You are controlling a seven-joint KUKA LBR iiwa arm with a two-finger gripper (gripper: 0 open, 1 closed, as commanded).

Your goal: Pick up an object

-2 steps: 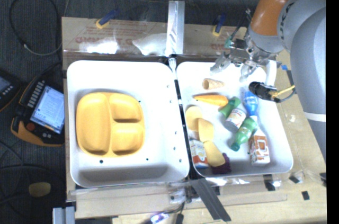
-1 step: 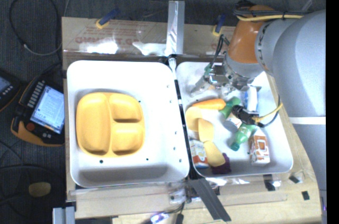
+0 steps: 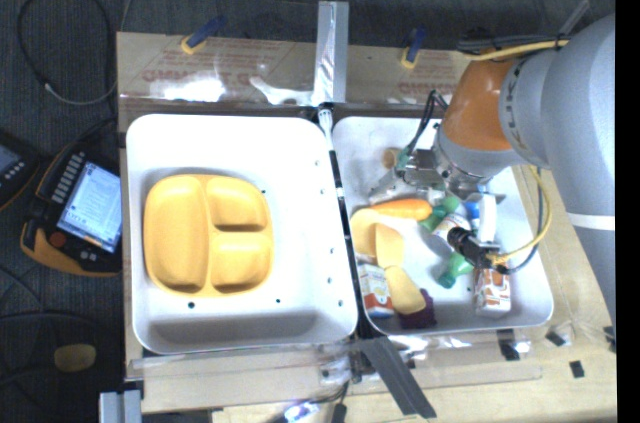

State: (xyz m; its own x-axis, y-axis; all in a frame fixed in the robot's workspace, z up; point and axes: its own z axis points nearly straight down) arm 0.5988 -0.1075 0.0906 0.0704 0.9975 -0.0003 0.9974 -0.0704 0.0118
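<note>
Camera view shows your tool (image 3: 440, 194) low over the right bin (image 3: 535, 306), near the orange carrot-like toy (image 3: 400, 208). You cannot tell its grip state.

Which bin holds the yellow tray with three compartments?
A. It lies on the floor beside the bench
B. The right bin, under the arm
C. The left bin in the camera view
C: the yellow tray lies flat in the left bin, while the arm reaches over the right bin.
</note>
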